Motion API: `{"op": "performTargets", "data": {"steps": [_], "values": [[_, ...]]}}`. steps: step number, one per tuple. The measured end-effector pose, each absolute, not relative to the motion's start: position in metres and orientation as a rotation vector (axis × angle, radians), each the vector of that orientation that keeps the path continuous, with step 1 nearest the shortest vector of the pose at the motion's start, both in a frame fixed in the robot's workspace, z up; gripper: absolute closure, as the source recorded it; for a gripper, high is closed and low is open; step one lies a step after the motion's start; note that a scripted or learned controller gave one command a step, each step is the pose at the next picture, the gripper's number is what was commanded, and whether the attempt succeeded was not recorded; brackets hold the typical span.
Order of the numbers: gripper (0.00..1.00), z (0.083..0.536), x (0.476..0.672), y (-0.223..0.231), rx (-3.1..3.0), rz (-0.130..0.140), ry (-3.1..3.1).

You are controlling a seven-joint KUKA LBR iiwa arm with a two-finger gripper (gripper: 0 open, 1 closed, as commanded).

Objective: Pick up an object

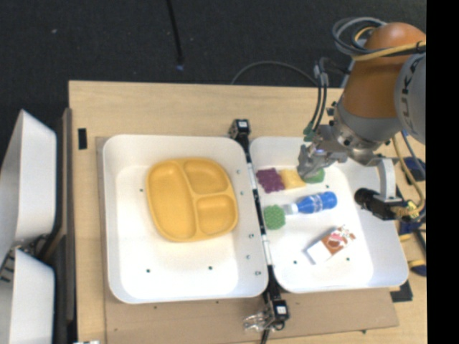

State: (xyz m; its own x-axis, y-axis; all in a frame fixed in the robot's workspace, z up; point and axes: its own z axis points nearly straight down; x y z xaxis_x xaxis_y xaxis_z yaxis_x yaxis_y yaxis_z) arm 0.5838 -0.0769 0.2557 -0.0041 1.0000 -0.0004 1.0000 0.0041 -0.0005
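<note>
My gripper (310,168) hangs low over the back of the right bin (358,271). A yellow block (291,178) lies just to its left, and a green thing (316,175) peeks out right under it. Left of the yellow block sits a purple block (270,180). In front of the gripper lies a blue and white bottle (310,204) on its side, with a green spiky ball (274,217) at its left end. A red and white small box (330,244) rests nearer the front of the bin.
The left bin (129,264) holds a yellow divided tray (192,198). A raised divider (255,206) separates the two bins. The bench edge runs along the front, and white containers (29,185) stand at the far left.
</note>
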Motion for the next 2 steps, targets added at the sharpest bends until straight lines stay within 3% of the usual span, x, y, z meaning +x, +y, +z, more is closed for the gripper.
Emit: {"op": "performTargets", "data": {"steps": [2], "values": [[1.00, 0.259, 0.534, 0.009, -2.214, -0.001, -2.227]]}}
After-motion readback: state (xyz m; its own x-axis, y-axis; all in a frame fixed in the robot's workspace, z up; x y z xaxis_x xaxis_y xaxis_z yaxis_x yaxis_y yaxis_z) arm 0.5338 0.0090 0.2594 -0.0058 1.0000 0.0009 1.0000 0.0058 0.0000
